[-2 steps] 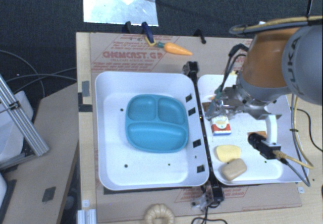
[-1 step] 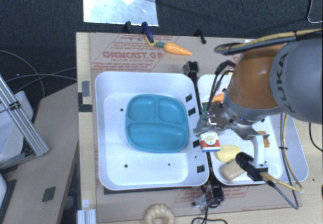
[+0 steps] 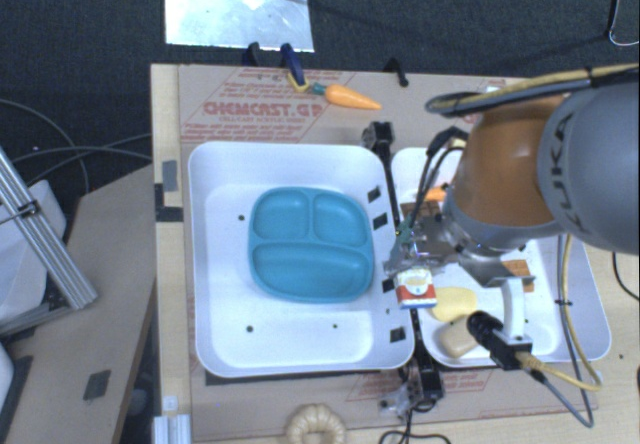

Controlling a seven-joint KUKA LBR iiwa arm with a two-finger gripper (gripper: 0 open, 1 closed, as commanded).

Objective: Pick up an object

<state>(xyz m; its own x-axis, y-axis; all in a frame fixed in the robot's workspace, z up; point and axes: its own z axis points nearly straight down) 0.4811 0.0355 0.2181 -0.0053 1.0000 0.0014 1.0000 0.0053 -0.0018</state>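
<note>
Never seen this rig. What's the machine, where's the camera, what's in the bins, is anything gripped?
One camera, fixed above the bench and looking down at a slant. The big grey shape with the orange band is a KUKA robot arm reaching in from the right; it covers much of the right bin. Its gripper sits low over that bin's left edge, right above a small red and white object. I cannot tell whether that object is actually held or just lying under it.

The left bin holds a blue divided plate. In the right bin, near the gripper, lie a yellow item and a beige item.

Outside the bins, on the cardboard behind them, lies a toy carrot.
</note>
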